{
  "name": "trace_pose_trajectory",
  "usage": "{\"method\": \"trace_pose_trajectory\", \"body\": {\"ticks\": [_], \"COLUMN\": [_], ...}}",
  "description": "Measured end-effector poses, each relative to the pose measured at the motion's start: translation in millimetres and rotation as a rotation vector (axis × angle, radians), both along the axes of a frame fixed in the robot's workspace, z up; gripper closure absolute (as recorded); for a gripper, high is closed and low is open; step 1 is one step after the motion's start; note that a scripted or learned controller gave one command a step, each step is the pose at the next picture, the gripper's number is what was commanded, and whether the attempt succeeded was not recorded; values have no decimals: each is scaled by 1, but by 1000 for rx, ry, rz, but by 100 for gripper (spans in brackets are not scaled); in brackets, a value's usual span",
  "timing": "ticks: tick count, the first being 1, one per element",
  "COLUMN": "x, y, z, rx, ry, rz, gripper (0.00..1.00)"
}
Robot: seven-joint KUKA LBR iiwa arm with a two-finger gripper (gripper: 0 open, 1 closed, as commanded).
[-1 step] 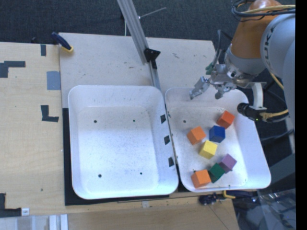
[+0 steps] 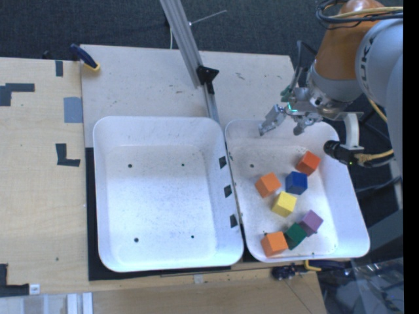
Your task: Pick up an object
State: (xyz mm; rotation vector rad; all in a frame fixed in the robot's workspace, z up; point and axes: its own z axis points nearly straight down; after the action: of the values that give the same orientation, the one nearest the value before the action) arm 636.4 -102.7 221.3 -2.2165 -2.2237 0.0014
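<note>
The surface [image 2: 144,84] carries two white bins side by side. My arm [image 2: 366,44] reaches in from the right. The left bin [image 2: 105,175] holds no blocks that I can see. The right bin [image 2: 347,221] holds seven blocks — two orange blocks [image 2: 268,184] and a third, one blue [image 2: 296,182], yellow [image 2: 285,203], purple [image 2: 312,221], green [image 2: 296,234]. My tool [image 2: 283,123] hovers over the right bin's far rim, fingers apart, gripping nothing — all blocks lie well apart from it.

Even, bright overhead light, soft faint shadows in the white bins [image 2: 163,126], slightly grainy and soft throughout.
</note>
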Motion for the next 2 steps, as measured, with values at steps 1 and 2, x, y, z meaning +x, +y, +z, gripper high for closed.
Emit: {"method": "trace_pose_trajectory", "body": {"ticks": [1,2], "x": [-10,-22], "y": [2,2], "z": [-49,-101], "rx": [-2,-1], "ry": [4,5], "rz": [-1,-1], "gripper": [0,0]}}
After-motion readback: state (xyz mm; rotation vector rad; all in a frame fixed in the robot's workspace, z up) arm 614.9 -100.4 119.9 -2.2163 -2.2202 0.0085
